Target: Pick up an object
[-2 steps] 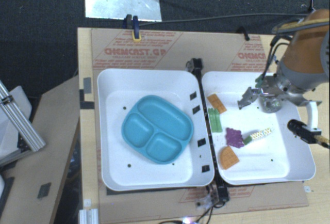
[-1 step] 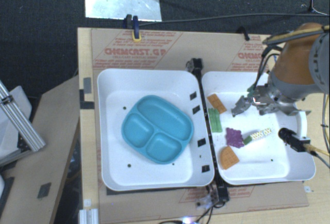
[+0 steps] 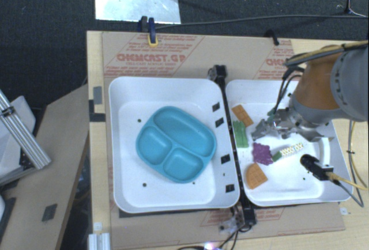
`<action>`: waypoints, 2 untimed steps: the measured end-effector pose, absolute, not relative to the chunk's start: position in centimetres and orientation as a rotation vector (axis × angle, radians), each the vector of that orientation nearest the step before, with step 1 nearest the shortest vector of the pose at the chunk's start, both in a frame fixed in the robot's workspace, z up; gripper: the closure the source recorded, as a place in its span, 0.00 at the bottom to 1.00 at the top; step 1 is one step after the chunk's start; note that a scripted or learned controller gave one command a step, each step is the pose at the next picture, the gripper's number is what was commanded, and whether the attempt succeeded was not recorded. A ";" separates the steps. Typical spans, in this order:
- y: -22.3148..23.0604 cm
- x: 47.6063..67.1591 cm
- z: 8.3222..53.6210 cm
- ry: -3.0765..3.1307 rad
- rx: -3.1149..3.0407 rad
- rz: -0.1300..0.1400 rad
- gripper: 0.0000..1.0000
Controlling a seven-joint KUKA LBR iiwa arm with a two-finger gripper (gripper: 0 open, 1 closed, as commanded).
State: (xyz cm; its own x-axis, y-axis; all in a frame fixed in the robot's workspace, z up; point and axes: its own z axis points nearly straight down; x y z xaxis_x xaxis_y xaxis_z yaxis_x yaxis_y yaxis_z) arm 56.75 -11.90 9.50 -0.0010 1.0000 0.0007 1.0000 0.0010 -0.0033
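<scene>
In the right bin (image 3: 271, 194) lie several small things: an orange-brown piece (image 3: 242, 114) near the back left, a green block (image 3: 240, 133) by the divider, a purple lump (image 3: 262, 154) in the middle, a white-green wrapper (image 3: 292, 150) to its right and an orange wedge (image 3: 256, 175) at the front. My gripper (image 3: 263, 129) hangs low over this bin, just above and behind the purple lump, right of the green block. Nothing shows between its fingers.
The left bin (image 3: 124, 185) holds a blue divided plate (image 3: 176, 143). A black clamp (image 3: 218, 73) sits on the ridge between the bins. The grey arm with its orange band (image 3: 314, 88) covers the right bin's back right part.
</scene>
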 end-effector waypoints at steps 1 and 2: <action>-11.9 56.8 8.4 -2.222 -2.221 0.000 0.00; -11.9 56.9 9.5 -2.224 -2.222 -0.003 1.00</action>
State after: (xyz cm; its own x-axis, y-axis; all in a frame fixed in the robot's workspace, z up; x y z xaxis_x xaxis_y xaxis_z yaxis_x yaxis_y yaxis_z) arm 56.90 -11.90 9.55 -0.0012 1.0000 -0.0003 1.0000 0.0012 0.0029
